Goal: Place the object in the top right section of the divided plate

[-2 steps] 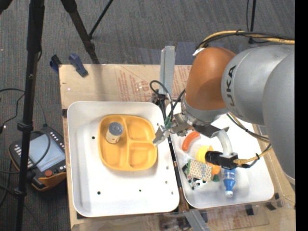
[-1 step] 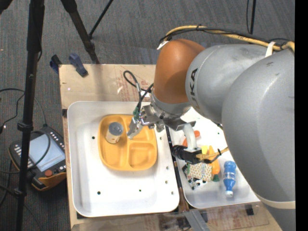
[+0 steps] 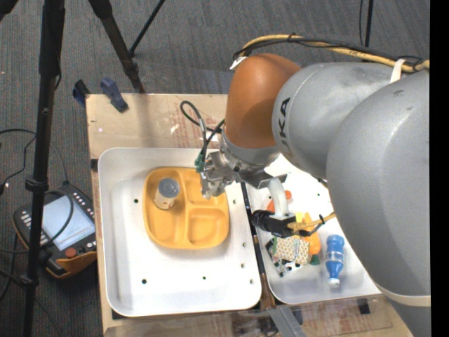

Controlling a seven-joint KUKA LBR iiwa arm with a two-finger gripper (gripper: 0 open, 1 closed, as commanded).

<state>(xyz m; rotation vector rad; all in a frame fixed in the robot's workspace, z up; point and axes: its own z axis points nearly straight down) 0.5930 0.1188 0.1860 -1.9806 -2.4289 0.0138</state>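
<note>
Your pincer (grip state I cannot tell) hovers over the yellow divided plate, likely nearing release.

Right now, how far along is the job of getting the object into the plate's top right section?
A small cylindrical object stands in the top left section of the yellow divided plate. The gripper hangs over the top right section; its grasp is hidden. Nothing shows placed there yet, so placement looks unfinished.

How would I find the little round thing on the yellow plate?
Look in the left white bin, where a yellow divided plate lies. In the plate's upper left section stands a small cup, tan with a grey top. It is the one thing on the plate.
</note>
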